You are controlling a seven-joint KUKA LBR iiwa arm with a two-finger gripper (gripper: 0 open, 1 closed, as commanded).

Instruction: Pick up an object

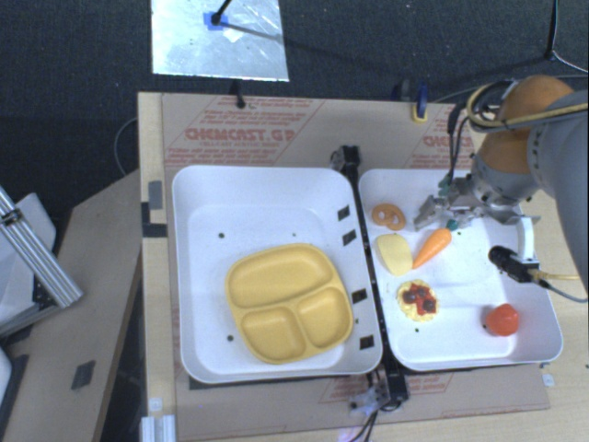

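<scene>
The right bin holds several toy foods: a pretzel, a pale yellow wedge, an orange carrot, a small pizza and a red tomato. My gripper hangs low over the bin's back part, just above the thick end of the carrot and right of the pretzel. Nothing shows between its fingers.
The left bin carries a yellow divided tray. A black divider with clips runs between the two bins. The grey arm with its orange band comes in from the right, with cables over the bin's right rim.
</scene>
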